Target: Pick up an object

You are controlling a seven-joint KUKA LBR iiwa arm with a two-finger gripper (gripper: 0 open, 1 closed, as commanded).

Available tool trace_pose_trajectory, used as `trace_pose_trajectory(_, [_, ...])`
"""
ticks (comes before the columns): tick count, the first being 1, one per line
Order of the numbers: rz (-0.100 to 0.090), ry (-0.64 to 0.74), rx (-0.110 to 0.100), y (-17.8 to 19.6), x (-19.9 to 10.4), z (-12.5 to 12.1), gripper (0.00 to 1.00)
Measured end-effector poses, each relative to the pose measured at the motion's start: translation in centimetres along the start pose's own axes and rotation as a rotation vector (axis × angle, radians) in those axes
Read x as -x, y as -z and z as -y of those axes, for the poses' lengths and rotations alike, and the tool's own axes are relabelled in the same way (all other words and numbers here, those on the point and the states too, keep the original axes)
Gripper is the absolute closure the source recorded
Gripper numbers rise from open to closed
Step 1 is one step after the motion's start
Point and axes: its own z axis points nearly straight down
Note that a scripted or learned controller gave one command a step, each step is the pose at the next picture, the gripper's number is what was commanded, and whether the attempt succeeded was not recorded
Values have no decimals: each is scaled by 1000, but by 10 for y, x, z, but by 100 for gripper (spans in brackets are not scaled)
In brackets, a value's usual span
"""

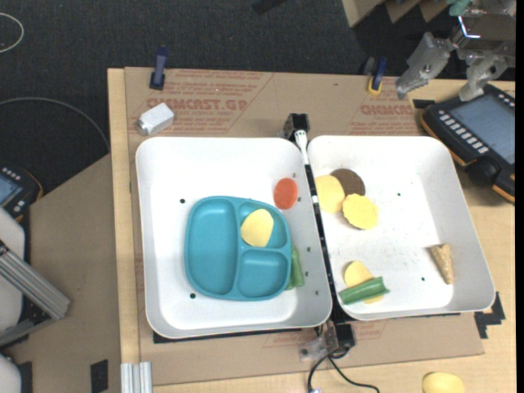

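We see the metal two-finger gripper (449,43) above the bench's far right corner | grip state: cannot tell | glossy yellow oval piece (257,228) lies in the smooth teal compartment tray (214,252), left white bin (164,219) | flat yellow disc (359,212), green stick (363,290), tan wedge (443,262) in right white bin (426,162)

Illumination was even and moderately bright, from overhead. The two white bins, left bin (155,219) and right bin (426,162), reflected strongly and verged on overexposure, with little surface detail. Shadows were soft and short; a faint one lay along the near edge of the blue tray (214,252). The dark floor at the far side stayed underexposed. Focus was moderate throughout, with slight softness and compression noise. The metal parts at the far right (458,47) appeared blurred.
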Motion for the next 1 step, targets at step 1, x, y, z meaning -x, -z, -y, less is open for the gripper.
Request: trace_pose_trajectory(1, [4,-11,1,9,6,-2,100])
